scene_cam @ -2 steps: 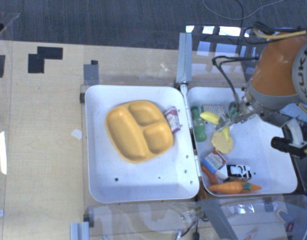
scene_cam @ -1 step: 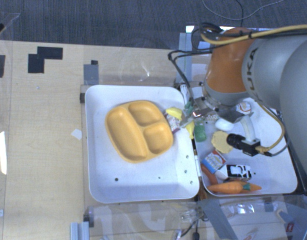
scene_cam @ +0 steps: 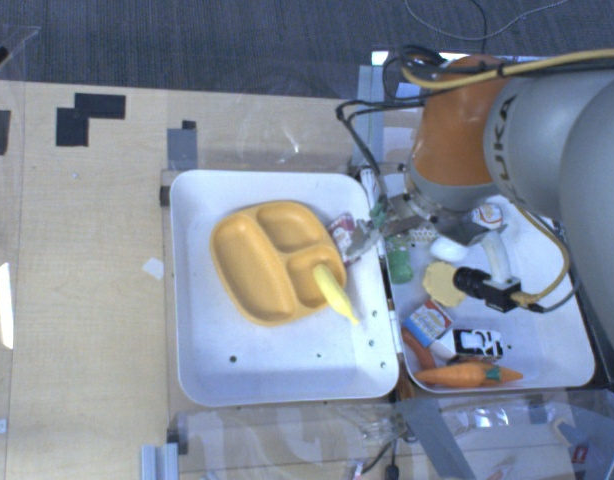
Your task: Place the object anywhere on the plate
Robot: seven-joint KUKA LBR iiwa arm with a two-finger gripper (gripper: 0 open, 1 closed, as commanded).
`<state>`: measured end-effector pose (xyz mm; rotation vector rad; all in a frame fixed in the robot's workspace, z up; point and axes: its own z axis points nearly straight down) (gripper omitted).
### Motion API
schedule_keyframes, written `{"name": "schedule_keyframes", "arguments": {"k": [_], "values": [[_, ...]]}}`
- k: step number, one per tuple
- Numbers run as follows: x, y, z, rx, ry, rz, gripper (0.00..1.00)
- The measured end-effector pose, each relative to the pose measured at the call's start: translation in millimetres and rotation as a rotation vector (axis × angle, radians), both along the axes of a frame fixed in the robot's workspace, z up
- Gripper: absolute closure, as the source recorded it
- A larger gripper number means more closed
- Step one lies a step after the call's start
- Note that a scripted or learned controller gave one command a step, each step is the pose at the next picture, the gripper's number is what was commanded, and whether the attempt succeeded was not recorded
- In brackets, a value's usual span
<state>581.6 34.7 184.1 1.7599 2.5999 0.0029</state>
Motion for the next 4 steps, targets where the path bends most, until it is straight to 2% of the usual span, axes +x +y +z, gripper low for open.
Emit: {"name": "schedule_keyframes", "arguments": {"k": [1, 2, 3, 4], "values": [[2, 1, 11, 0.001, -0.004, 0.006, 1.0], [-18, -27, 21, 0.0, 0.0, 0.048, 1.0], [-49, -17, 39, 0.0, 0.0, 0.077, 1.0], [-7, -43, 0, -0.001, -0.001, 0.111, 1.0]]}}
